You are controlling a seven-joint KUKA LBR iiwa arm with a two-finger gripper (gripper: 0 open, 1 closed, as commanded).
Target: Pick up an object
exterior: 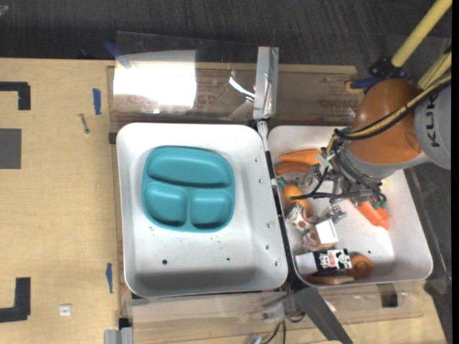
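My gripper hangs low inside the right bin, under the arm's orange band, with cables draped around it. Just left of it lies an orange carrot-shaped piece. A second orange piece pokes out to its right. Below the gripper sit a small white box and a striped wrapped item. A black-and-white packet and a brown object rest at the bin's front wall. Nothing shows as held.
The left bin holds a teal three-compartment plate. A raised divider separates the bins. A clear plastic sheet and a metal bracket stand behind them. Yellow poles cross the top right.
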